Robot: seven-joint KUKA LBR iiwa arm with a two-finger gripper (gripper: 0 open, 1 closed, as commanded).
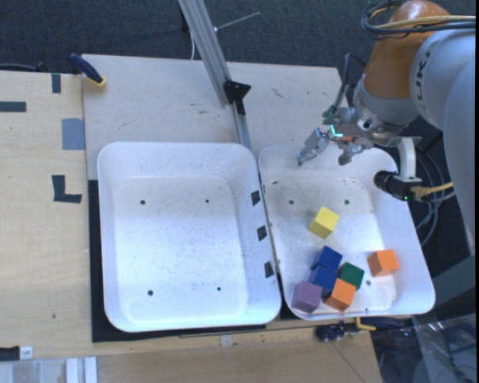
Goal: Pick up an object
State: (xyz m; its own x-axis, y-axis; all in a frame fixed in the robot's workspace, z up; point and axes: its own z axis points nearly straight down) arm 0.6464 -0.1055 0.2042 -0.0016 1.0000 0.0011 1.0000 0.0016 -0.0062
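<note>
While the blocks all lie loose in the right bin, nothing has been picked up, so the whole of the job looks to be ahead: choosing a block, coming down on it, closing and lifting. The arm reaches in from the right and its jaws hang above the far end of that bin, near its back rim, well apart from every block. The two fingers look spread, one pointing toward the divide between the bins and the other a little to its right, with only bare white bin floor showing in the gap between them. They pinch nothing and touch nothing that can be seen.

The nearest candidate is the yellow block, sitting alone around the middle of the right bin, clear on all sides. Further toward the near end is a tight cluster: two blue blocks touching each other, a green block and an orange block pressed against them, and a purple block at the near rim. A second orange block lies apart by the right wall. The left bin holds no blocks. By my judgement the lone yellow one would be the easiest to take, since the clustered ones leave little room for the fingers
</note>
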